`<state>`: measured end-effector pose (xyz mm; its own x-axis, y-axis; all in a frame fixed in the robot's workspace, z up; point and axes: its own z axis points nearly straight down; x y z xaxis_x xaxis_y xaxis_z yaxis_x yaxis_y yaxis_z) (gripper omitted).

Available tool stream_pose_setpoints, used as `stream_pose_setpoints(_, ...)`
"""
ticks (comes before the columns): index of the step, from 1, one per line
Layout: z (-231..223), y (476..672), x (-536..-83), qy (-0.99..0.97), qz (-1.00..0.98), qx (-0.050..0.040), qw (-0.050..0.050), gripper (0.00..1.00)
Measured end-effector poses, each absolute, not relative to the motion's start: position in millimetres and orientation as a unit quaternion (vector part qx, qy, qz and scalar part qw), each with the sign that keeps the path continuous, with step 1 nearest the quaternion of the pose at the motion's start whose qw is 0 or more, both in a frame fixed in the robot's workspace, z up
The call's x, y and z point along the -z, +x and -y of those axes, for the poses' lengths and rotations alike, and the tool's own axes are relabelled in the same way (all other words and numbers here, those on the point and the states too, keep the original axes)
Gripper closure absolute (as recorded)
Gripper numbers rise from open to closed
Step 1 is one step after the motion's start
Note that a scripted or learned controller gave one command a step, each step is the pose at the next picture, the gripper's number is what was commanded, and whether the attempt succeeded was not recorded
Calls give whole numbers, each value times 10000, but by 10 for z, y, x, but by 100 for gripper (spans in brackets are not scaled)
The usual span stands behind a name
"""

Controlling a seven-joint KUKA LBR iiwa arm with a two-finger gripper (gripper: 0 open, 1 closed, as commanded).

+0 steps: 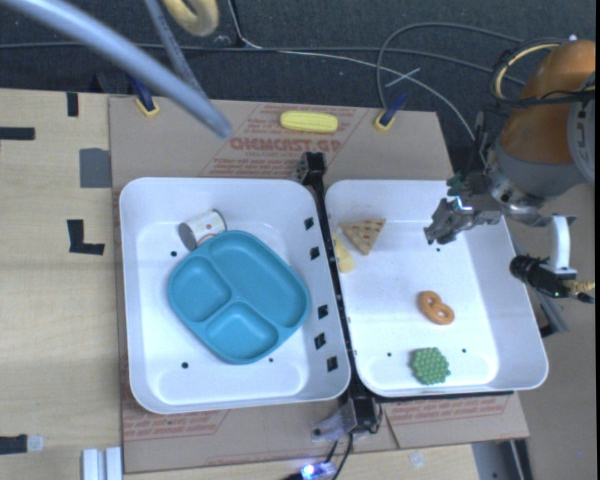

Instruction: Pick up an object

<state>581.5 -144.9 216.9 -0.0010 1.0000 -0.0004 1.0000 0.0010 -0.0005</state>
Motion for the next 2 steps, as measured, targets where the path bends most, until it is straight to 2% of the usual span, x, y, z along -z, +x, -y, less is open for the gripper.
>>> stream_pose_setpoints(1, 943, 5763, -2265, -7050, 7092, 5, 9, 100)
stream_pose_setpoints(2, 350, 5590, -2195, -7048, 7094, -7, 17, 100)
